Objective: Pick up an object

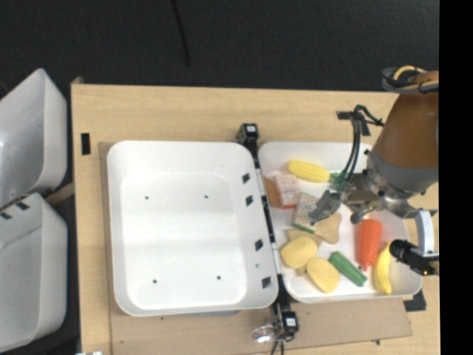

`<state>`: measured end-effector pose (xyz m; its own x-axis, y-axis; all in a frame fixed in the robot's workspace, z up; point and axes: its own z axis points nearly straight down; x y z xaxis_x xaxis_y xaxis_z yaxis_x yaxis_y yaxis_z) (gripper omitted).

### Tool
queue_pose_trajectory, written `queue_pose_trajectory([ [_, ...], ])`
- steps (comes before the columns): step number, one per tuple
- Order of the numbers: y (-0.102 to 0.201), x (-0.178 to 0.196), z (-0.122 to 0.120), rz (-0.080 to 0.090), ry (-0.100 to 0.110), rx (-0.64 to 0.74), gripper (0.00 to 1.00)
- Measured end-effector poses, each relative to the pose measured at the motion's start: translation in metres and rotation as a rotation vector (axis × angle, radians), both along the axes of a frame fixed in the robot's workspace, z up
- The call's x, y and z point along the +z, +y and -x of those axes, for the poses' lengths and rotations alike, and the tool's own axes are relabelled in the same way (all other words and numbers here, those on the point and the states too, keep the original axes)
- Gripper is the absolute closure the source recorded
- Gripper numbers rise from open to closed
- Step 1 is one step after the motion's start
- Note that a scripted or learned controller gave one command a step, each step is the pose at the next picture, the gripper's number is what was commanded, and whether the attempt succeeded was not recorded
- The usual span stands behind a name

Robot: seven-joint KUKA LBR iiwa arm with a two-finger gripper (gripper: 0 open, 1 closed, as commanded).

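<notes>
Grey metal, my gripper [325, 208] hangs low over the right white plastic bin [325, 151], above a speckled tan flat piece [304, 211], since the toys lie crowded there; whether it is clenched or released I cannot tell. Nearby lie a yellow corn cob [308, 171], an orange carrot [368, 242] and two pale yellow potatoes [298, 252]. I judge nothing is lifted yet.
</notes>
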<state>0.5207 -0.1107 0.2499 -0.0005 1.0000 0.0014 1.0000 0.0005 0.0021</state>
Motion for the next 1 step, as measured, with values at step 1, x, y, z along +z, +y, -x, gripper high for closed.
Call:
queue_pose_trajectory([
  [1,0.0364,-0.0521,0.0087,0.0,0.003,0.003,0.0],
])
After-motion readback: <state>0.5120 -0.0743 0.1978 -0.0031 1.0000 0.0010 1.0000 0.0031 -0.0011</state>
